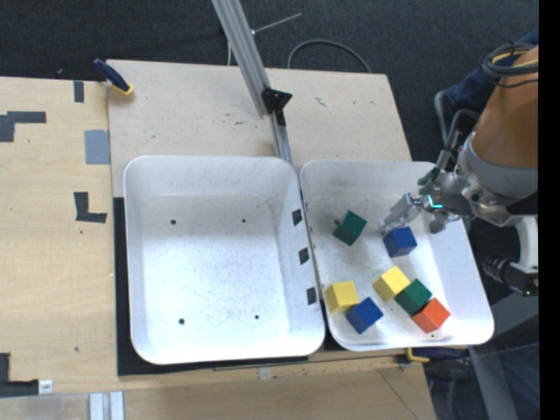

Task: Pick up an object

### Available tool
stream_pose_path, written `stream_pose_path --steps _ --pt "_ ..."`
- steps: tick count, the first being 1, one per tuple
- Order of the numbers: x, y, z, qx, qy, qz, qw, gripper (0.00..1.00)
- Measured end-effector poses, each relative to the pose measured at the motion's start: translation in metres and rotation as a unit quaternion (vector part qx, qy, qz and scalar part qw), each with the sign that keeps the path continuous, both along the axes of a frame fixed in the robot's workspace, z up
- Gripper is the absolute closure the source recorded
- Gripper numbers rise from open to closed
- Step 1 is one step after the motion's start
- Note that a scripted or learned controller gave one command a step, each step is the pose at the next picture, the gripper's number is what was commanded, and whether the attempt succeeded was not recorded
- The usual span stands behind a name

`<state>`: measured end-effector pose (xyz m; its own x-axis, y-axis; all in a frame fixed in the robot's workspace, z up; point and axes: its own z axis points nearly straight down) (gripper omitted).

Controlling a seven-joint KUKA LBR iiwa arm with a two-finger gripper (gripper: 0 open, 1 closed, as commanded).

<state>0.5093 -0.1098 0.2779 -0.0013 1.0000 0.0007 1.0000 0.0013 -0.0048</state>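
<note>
The right bin (367, 175) holds several small cubes. A green cube (350, 227) lies near its middle left and a blue cube (400, 241) to its right. Toward the front sit a yellow cube (392, 282), a dark green cube (412, 295) and an orange-red cube (430, 315) close together. A second yellow cube (342, 295) and a second blue cube (364, 314) rest at the front left. My gripper (417, 216) hovers just above and right of the first blue cube, fingers spread, nothing between them.
The left bin (140, 234) stands beside the right one, their rims touching. A slanted metal post (248, 55) rises behind the bins. A blue and yellow clamp (114, 77) lies at the bench's back left. The arm's orange band (516, 112) is at the right edge.
</note>
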Motion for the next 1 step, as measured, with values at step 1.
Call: stream_pose_path --steps 1 --pt "0.0007 -0.0001 0.0020 -0.0004 -0.002 0.001 1.0000 0.00"
